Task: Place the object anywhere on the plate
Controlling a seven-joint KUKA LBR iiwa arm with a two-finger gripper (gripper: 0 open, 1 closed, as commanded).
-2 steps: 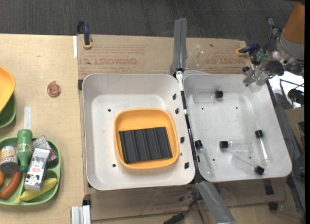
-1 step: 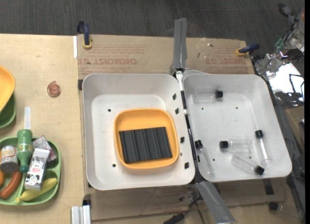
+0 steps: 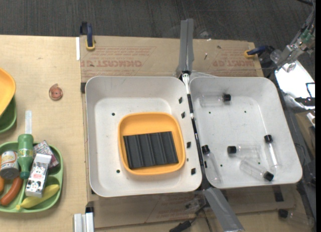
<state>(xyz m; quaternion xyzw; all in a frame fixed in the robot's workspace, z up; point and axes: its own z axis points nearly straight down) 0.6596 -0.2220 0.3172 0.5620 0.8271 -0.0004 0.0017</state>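
Cannot tell the gripper's state, and risks a missed or slipping pick, with the clear vials (image 3: 256,170) lying flat, smooth and ready to roll in the right bin (image 3: 287,126), well apart from the orange plate (image 3: 150,118) in the left bin (image 3: 103,126).

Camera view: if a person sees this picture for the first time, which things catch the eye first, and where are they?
The orange plate stands out first, in the middle of the left bin, with a dark ribbed object lying on it. Next come the clear vials with black caps, scattered in the right bin. At the far left, a green tray holds toy food.
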